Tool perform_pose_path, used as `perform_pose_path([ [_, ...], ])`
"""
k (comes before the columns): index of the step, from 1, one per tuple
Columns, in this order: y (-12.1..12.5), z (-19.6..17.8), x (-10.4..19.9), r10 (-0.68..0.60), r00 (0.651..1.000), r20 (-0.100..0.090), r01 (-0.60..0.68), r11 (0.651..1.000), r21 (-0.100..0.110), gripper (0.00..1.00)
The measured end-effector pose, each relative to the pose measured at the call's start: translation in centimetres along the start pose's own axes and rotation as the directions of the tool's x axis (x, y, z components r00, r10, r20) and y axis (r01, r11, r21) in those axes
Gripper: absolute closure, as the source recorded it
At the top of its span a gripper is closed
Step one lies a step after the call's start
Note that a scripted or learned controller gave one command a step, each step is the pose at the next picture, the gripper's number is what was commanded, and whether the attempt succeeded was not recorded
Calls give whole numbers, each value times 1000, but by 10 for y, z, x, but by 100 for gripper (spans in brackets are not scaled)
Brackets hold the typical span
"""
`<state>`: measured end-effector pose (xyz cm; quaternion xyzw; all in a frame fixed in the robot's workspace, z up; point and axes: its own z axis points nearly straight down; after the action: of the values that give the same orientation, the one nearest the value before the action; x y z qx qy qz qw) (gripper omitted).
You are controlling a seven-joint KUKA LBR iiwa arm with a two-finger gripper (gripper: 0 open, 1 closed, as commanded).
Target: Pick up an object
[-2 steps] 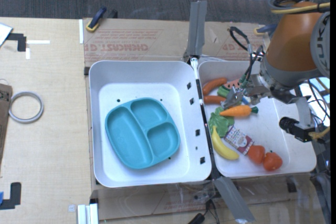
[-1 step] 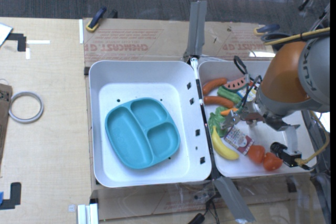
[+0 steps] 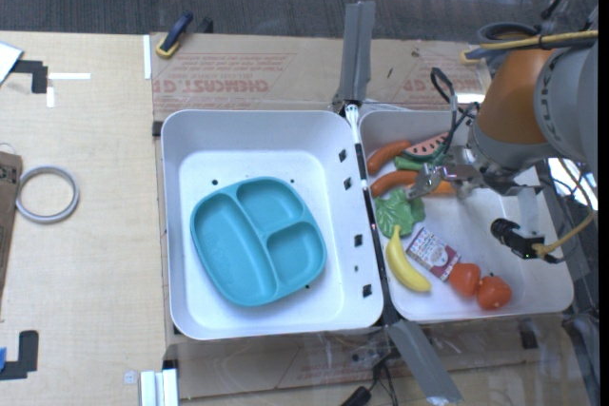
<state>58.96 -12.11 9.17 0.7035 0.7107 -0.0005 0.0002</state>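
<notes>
My gripper [image 3: 430,180] hangs low over the far left part of the right bin [image 3: 533,304], right above a heap of toy food. Beneath and around it lie an orange sausage [image 3: 388,154], a watermelon slice [image 3: 428,147], a green pod [image 3: 407,164], an orange carrot [image 3: 392,183] and a green leafy piece [image 3: 400,212]. Nearer the front of that bin lie a yellow banana [image 3: 406,263], a red packet [image 3: 433,252] and two red tomatoes [image 3: 464,278] [image 3: 493,292]. Nothing is visibly lifted off the bin floor.
The left bin [image 3: 181,157] holds a blue divided plate [image 3: 257,241]. A grey divider post [image 3: 357,52] stands behind the bins. On the bench to the left lie a tape roll [image 3: 44,193] and, further back, a blue and yellow tool [image 3: 174,34].
</notes>
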Motion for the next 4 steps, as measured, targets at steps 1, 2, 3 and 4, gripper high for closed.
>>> perform_pose_path([
  [1,66,2,-67,-59,998,-11,59,998,17,0],
  [2,66,-7,-69,-62,998,-3,62,998,12,100],
  [3,52,-1,-102,-299,954,1,299,954,-1,100],
  [4,66,0,-101,-87,996,-5,87,996,11,100],
])
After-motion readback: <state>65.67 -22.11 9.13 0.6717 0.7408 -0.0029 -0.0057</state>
